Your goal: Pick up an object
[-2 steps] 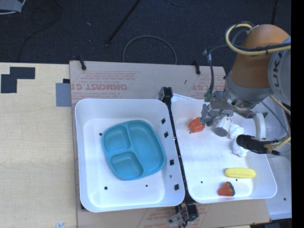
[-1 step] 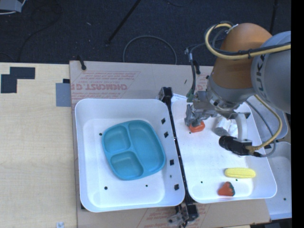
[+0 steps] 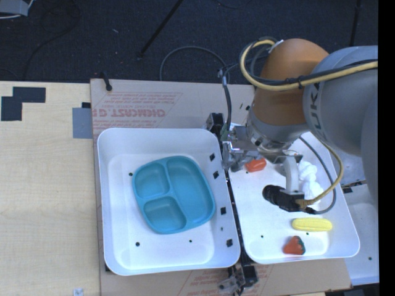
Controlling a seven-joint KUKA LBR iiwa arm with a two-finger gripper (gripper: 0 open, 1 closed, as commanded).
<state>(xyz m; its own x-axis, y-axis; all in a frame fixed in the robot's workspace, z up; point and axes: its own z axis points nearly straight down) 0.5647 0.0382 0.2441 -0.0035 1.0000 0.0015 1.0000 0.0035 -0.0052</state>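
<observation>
My gripper (image 3: 248, 155) hangs low over the far left part of the right bin (image 3: 345, 242), close to the wall between the two bins. The bulky wrist and the orange band above it cover most of it. A small orange object (image 3: 255, 164) lies right beneath it, partly hidden; whether the gripper touches it cannot be made out. Also in this bin are a crumpled white object (image 3: 308, 176), a yellow corn-like piece (image 3: 312, 225) and a red strawberry-like piece (image 3: 294, 246) near the front.
The left bin (image 3: 117, 239) holds a blue divided plate (image 3: 173, 193) lying flat at its middle. The bins' raised walls meet under my gripper. The grey arm crosses the back right of the right bin.
</observation>
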